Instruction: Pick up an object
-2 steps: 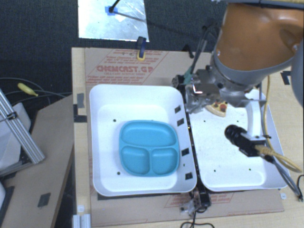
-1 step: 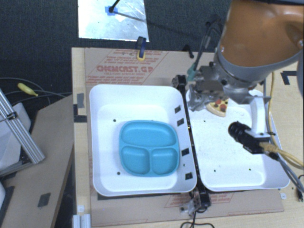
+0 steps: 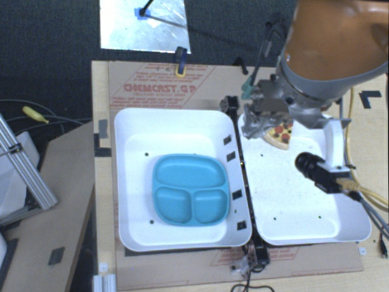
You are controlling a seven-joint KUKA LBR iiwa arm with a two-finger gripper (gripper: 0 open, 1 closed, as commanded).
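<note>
A toy pizza slice [image 3: 281, 136] with red toppings lies flat at the far end of the right bin [image 3: 292, 224]. My gripper [image 3: 256, 125] hangs low over that bin's far left corner, right beside the slice and touching or overlapping its left edge. Nothing shows held in the gripper. The grey wrist and the orange band [image 3: 334, 29] hide the bin's far right part. A blue divided plate [image 3: 190, 189] rests in the middle of the left bin [image 3: 137, 163].
A black cylinder [image 3: 316, 170] on a white bracket, with a yellow cable, sticks out over the right bin's right side. The two bins meet at a ridge [image 3: 238, 175] with black clips. Cardboard lies under both bins.
</note>
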